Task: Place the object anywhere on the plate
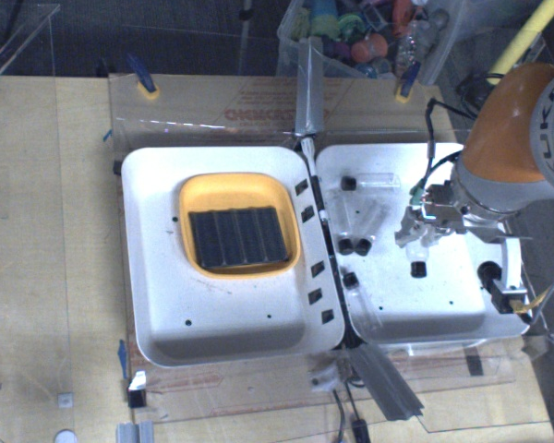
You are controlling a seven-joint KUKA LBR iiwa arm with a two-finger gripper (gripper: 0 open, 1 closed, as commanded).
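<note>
A yellow square plate (196, 198) sits in the left white bin (157, 312). A dark ribbed rectangular object (237, 237) lies flat on the plate and covers most of its middle. My gripper (419, 226) hangs over the right bin (443, 312), near its centre, well to the right of the plate and apart from the dark object. Nothing can be made out at its tip from this angle.
The right bin holds a clear tube with a black cap (369, 183), another clear piece (360, 218) and small black parts (353, 245) (417, 269). A metal divider (319, 238) runs between the bins. A box of coloured toys (369, 12) stands at the back.
</note>
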